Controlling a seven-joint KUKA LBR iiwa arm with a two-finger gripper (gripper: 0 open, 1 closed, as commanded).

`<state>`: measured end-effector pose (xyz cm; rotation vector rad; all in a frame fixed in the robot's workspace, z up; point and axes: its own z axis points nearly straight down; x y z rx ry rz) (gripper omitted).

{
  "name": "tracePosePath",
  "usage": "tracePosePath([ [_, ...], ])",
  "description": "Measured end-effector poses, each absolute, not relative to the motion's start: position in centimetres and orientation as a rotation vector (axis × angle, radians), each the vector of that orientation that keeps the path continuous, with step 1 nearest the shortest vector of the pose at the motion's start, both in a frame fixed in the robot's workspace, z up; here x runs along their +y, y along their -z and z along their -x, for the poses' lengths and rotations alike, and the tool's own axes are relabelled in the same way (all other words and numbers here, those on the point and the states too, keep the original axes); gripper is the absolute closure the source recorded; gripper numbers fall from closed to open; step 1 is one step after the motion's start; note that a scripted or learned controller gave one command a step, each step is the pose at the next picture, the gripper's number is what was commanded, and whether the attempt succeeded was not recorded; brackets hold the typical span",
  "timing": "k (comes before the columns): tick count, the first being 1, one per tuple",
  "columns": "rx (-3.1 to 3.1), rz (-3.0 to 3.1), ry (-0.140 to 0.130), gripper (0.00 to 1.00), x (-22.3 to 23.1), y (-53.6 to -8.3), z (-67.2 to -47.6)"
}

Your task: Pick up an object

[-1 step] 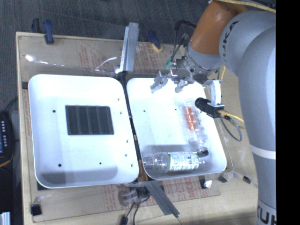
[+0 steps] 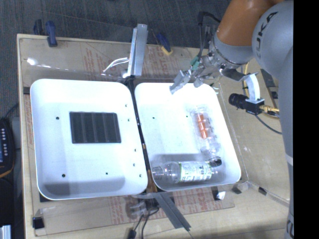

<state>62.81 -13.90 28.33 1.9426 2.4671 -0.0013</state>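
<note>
While the hand (image 2: 187, 78) hovers over the far rim of the right bin (image 2: 164, 128), you have nothing in it; whether it is open or closed cannot be told from this slant. Arm (image 2: 269, 29) reaches in from the right, wrist high.

Candidates, both in the right bin:
- Clear bottle with orange contents (image 2: 204, 128), lying roughly lengthwise along the bin's right side, cap end toward the near corner.
- Clear bottle with a printed label (image 2: 185, 172), lying on its side across the near wall, its dark cap close to the first bottle's lower end. The two look touching or nearly so at that corner.

Left bin (image 2: 82, 133) carries only a dark ribbed panel (image 2: 95, 127), flat on its floor; a poor target for two fingers.

Judgement: take the orange-filled bottle at mid-body. It sits nearer the hand and is free on its left side. Turn the wrist so you close across the short axis, not along it. Come straight down; round clear plastic will likely roll or squirt out if you land off-centre. Avoid the near corner, where the wall and the second bottle crowd you.
</note>
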Motion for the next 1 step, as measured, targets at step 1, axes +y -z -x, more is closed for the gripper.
tracePosePath([
  [1, 2.336, -2.105, 0.004, 0.00, -18.78, -24.20, -56.14],
])
